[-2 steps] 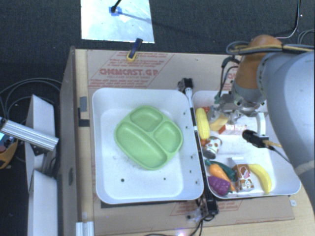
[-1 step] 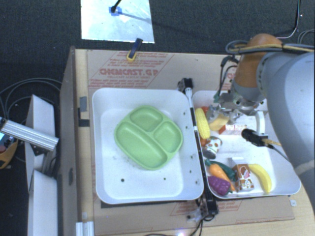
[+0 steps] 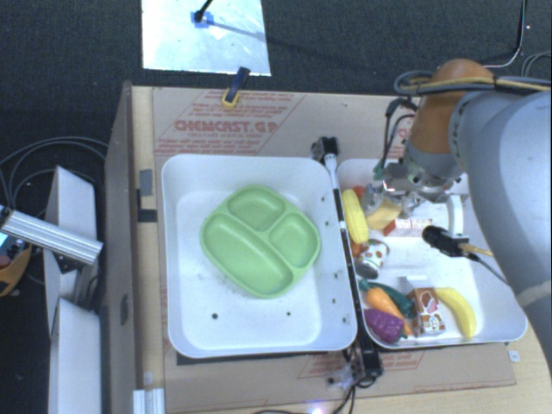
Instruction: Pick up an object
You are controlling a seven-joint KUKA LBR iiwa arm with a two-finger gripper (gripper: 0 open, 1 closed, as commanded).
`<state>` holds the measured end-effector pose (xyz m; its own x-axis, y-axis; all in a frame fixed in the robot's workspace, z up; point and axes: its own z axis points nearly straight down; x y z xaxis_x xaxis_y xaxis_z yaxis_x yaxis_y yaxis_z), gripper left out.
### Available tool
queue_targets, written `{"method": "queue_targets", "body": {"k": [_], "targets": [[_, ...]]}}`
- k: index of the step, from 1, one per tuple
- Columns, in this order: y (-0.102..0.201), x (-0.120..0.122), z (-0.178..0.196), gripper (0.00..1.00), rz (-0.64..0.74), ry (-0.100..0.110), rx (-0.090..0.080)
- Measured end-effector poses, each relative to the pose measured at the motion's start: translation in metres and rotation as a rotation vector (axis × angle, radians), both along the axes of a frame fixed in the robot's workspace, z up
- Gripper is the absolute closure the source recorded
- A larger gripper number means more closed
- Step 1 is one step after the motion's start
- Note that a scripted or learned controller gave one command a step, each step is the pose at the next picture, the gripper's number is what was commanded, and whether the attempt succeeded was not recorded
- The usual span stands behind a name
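Dark carpet (image 3: 69, 41) all round the rig, with cables and a silver rail (image 3: 52, 235) off on the far left. The tabletop (image 3: 233, 123) is covered with printed cardboard, and the two white bins sit side by side on it.

The left bin (image 3: 185, 197) has just a green divided plate (image 3: 259, 240) lying flat in the middle, so nothing worth grabbing there imo.

The right bin (image 3: 496, 313) is where all the pickable stuff is. A corn cob (image 3: 352, 216) lies along its left wall and a pale yellow piece (image 3: 382, 218) sits just beside it. Further toward the front there's a carrot (image 3: 384, 300), a purple fruit (image 3: 385, 324), a small printed box (image 3: 427, 310) and a banana (image 3: 459, 310), all bunched close together.

The arm (image 3: 483, 145) reaches in from the right, and the jaws are low over the back left corner of that bin, right above the yellow piece and close to the corn. My guess is one of those two is the target.

To do this step well, I'd centre on one item only. The corn is tight against the wall, so coming in across its narrow width looks safer than along its length. Going straight down and closing slowly should avoid shoving the neighbour out of the way.

As for the jaws, I honestly can't tell how wide they are or whether they've got hold of anything, since the wrist hides them from this angle. I can't tell if they're touching the yellow piece either.
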<state>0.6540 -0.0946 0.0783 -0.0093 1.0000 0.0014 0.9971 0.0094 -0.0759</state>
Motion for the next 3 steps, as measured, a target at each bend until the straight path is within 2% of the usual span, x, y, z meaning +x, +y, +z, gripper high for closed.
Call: {"method": "queue_targets", "body": {"k": [1,2,3], "targets": [[-0.004,0.000,-0.001,0.00,-0.001,0.001,0.011],[-0.050,-0.086,0.006,0.00,-0.015,-0.070,-0.001],[-0.096,-0.136,0.006,0.00,-0.014,-0.074,-0.002]]}}
